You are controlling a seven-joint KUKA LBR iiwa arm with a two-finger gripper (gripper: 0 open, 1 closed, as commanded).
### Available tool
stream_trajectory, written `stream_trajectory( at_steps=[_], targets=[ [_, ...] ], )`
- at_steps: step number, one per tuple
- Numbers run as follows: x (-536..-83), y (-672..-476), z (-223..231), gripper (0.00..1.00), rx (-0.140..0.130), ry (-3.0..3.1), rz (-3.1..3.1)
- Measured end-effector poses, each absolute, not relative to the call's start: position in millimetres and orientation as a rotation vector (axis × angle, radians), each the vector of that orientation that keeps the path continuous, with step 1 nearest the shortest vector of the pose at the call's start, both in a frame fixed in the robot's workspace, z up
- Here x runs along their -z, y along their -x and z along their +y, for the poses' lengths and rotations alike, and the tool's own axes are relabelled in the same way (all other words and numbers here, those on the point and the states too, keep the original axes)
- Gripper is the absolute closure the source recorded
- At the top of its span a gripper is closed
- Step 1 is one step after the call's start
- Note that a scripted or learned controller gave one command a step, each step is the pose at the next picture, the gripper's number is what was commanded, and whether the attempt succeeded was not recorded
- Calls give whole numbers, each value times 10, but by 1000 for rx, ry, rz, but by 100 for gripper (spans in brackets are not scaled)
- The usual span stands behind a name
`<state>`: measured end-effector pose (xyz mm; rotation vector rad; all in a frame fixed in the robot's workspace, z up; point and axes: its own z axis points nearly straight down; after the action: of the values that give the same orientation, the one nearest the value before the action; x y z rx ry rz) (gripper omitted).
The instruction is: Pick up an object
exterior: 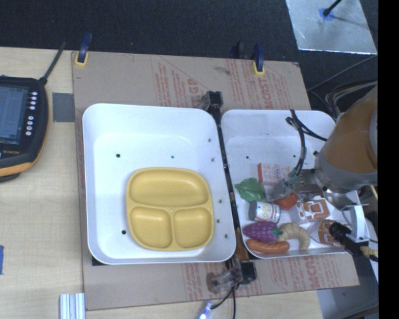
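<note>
We find the gripper (294,190) low inside the right bin (266,114), the arm's grey and orange wrist bulking over it. From this slant we cannot tell how wide it stands or whether it has hold of anything.

Touching it or just under it, as far as we can judge, lies a small red piece (288,202). That is the likeliest target, since the gripper sits over it. Just beside the gripper, on its bench-centre side, are a small can (267,211) and a green leafy toy (251,190). A red-and-white card (274,173) lies flat just beyond.

Nearer the front wall of the bin, a purple grape bunch (261,230), a sausage (267,246) and a beige piece (296,235) crowd together. That leaves little room for a clean descent.

Well apart from the gripper, the left bin (146,109) bears a yellow divided tray (169,208), evidently the receiving side. Farthest off, a control tablet (10,125) rests on the bench.
</note>
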<state>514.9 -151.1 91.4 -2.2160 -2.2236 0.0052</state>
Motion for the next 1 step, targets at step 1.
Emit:
stream_trajectory(
  at_steps=[1],
  targets=[
    [-1017,-5155,-1512,100,-7,2210,-2230]
  ],
)
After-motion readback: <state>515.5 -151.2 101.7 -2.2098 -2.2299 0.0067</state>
